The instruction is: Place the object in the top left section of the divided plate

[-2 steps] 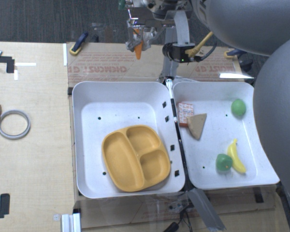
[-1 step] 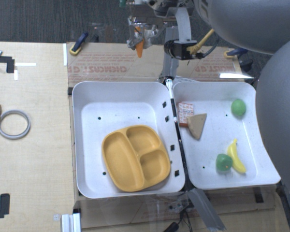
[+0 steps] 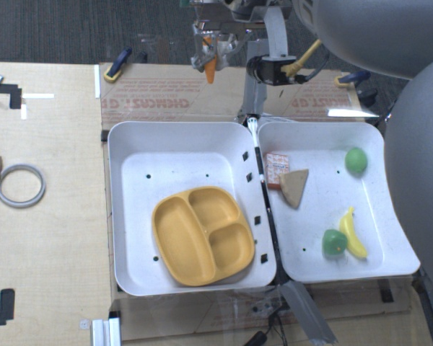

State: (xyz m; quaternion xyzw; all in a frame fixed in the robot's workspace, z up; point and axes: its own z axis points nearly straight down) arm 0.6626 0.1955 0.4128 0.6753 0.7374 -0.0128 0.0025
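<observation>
orange is the colour of the small object point(image 3: 211, 69) that hangs at the tip of the gripper point(image 3: 211, 58), high above the far edge of the left bin point(image 3: 123, 193). it looks like a little carrot or a cone, pointing down, and it seems to sit between the two fingers, which are closed narrowly on it. i judge that the pick is already done and the carrying step is now in hand.

the divided plate point(image 3: 202, 235) is yellow and lies in the left bin, toward its near edge, a bit turned. none of its three sections holds anything. because the plate is rotated, the top left section is probably the long one on the side nearest the bin's left wall, but this is a judgement.

the next move calls for bringing the gripper toward the near side of the left bin, stopping over that section, going down low and only then letting go, so the object does not roll over the inner ridge into another section.

the right bin point(image 3: 390, 229) holds a green ball point(image 3: 356, 161), a banana point(image 3: 353, 234) touching a second green thing point(image 3: 334, 242), a tan wedge point(image 3: 294, 187) and a small red and white box point(image 3: 277, 169).

the fingers are partly lost among the wrist parts and cables, so the exact hold is hard to make out. the large grey arm point(image 3: 390, 27) is cut off at the top right corner.
</observation>
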